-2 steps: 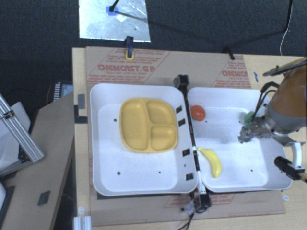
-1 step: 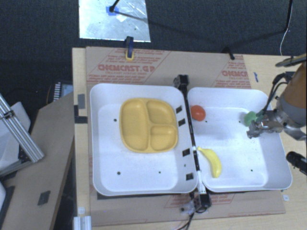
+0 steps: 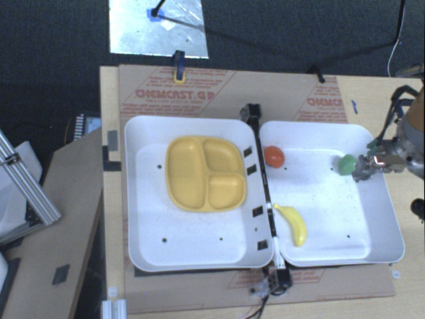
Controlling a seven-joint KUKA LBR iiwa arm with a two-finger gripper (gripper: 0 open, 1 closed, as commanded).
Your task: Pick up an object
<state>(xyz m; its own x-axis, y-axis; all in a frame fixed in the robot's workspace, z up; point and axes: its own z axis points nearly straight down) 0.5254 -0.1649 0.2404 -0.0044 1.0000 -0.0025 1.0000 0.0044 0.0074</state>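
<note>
gripper at right bin's right edge touching green ball, grip unclear, orange ball, banana, yellow tray in left bin

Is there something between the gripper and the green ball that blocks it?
No. The gripper is already right beside the green ball in the right bin, with nothing visible between them.

The arm reaches in low from the right edge, its gripper pointing left, wrist roughly level and held low.
</note>
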